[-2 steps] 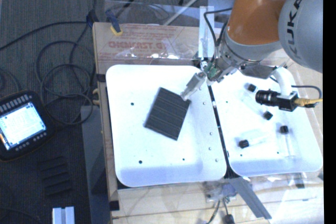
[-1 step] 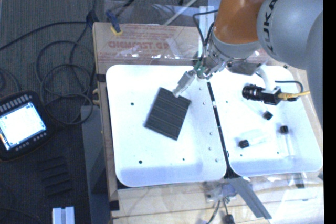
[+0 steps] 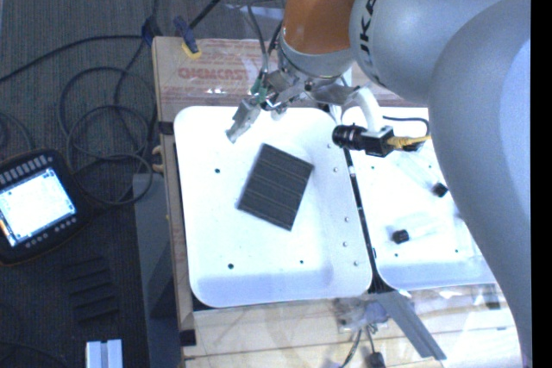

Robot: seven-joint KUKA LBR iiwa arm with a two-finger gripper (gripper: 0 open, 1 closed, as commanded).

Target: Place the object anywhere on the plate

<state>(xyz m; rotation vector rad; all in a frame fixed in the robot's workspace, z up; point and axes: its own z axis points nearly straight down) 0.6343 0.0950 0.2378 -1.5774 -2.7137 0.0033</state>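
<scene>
Bench: two shallow white bins side by side. Left bin point(image 3: 207, 254) holds a dark ribbed plate point(image 3: 276, 186), lying flat, tilted, near its middle. Right bin point(image 3: 431, 258) carries a small black object point(image 3: 400, 235) on its floor, well apart from the plate. Gripper point(image 3: 244, 118) hangs over the left bin's far edge, above the plate; cannot tell how the claw stands. Grey carpet, looping black cables point(image 3: 95, 112), a lit handheld screen point(image 3: 36, 206) at left
</scene>
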